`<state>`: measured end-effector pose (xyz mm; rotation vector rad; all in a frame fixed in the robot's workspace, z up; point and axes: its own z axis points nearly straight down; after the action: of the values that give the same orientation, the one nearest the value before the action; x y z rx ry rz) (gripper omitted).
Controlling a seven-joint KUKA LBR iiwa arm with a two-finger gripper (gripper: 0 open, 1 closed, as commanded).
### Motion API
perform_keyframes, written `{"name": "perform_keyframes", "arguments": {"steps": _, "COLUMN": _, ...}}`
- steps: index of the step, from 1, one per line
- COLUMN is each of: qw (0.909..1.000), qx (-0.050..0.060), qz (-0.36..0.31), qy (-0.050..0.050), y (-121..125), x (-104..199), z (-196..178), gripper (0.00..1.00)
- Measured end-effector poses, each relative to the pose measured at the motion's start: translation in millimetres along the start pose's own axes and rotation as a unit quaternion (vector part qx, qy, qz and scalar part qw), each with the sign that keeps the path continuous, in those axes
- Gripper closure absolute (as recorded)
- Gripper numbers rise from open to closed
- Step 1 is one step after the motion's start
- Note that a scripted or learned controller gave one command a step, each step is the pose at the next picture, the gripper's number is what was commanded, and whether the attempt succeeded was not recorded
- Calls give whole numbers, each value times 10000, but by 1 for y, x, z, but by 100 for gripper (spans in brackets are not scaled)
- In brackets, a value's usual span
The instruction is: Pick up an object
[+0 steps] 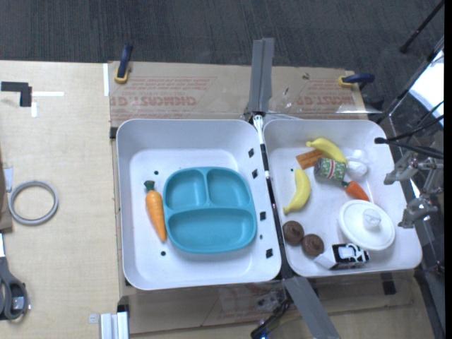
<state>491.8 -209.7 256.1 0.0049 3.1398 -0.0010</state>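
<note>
In the left bin (127, 210), left of the blue tray (210, 209), lies a carrot (156, 214), long axis nearly vertical, green top toward the frame's top. It is probably light, stiff and smooth; mid-body seems the best hold. At the right edge sits the gripper (413, 189); its state cannot be told.

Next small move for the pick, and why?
Probably bring the gripper left and over the banana. The gripper sits at the right bin's outer edge, holding nothing, and the banana lies apart from the cluttered items.
</note>
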Motion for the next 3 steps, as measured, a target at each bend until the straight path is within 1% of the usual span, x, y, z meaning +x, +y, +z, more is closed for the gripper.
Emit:
{"name": "perform_keyframes", "arguments": {"steps": 1, "qw": 9999, "qx": 13, "qz": -122, "qy": -54, "y": 31, "x": -13, "z": 143, "gripper": 0}}
{"name": "perform_keyframes", "arguments": {"steps": 2, "qw": 9988, "qx": -3, "qz": 500, "qy": -5, "y": 98, "x": -83, "z": 165, "gripper": 0}}
{"name": "perform_keyframes", "arguments": {"steps": 3, "qw": 9952, "qx": -14, "qz": 982, "qy": 5, "y": -8, "x": -63, "z": 165, "gripper": 0}}
